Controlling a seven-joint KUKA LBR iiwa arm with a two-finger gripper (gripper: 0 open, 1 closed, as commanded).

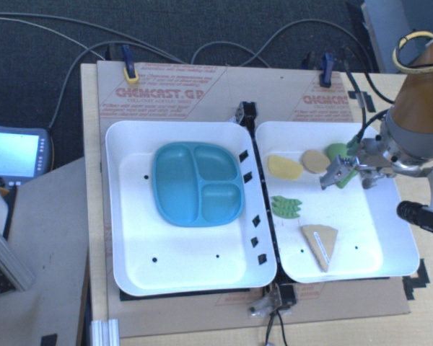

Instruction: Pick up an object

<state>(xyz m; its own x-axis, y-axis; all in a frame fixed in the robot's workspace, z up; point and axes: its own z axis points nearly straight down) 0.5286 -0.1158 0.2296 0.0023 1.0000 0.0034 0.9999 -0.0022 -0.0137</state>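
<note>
Green object (pixel 337 151) sits tucked just behind my gripper (pixel 334 178); I count five objects, grip state unclear.

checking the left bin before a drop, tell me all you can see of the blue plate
The blue plate is a rounded, matte, plastic-looking tray with three compartments: one long one on its left, two smaller ones on its right. It lies flat, right way up, in the upper middle of the left bin, nothing in it or touching it.

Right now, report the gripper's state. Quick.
Gripper: cannot be told; it hangs over the right bin beside the green object.
</note>
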